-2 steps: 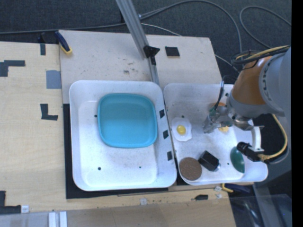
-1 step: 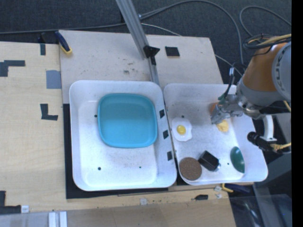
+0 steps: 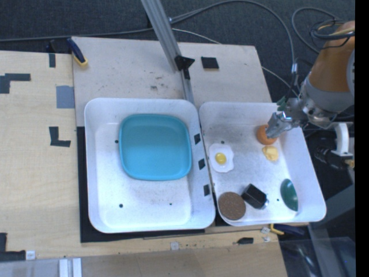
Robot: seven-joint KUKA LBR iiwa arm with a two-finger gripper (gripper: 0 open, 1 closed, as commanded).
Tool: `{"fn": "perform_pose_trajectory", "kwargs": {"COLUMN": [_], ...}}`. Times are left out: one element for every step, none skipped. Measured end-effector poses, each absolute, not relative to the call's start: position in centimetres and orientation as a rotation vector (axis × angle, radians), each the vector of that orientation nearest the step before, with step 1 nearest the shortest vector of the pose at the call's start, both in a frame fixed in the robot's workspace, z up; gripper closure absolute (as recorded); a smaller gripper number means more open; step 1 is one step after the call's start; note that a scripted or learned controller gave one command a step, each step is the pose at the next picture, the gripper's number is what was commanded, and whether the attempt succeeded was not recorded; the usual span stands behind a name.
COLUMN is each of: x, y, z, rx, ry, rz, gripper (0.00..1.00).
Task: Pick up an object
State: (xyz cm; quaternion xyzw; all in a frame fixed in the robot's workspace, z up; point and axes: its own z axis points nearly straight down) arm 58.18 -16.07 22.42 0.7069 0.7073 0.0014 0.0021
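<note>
Left bin (image 3: 98, 154): blue plate (image 3: 154, 146). Right bin (image 3: 242, 113): fried egg (image 3: 221, 158), brown disc (image 3: 232, 205), black block (image 3: 253, 196), yellow piece (image 3: 270, 152), green piece (image 3: 289, 193), orange ball (image 3: 263, 135). Step in hand: approach. Gripper (image 3: 275, 126) low over ball, apparently touching; finger state not discernible. Next: descend squarely, close, lift. Surface: speckled white plastic. Room: beige bench, dark floor, cables.

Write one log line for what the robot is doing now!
gripper: over round orange object | right white bin | grasp: unconfirmed
</note>
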Motion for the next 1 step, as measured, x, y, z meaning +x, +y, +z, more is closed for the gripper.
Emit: {"fn": "perform_pose_trajectory", "kwargs": {"x": [58.21], "y": [-15.21], "z": [28.26], "rx": [2.217], "ry": [2.220], "rz": [0.005], "gripper": [1.00]}}
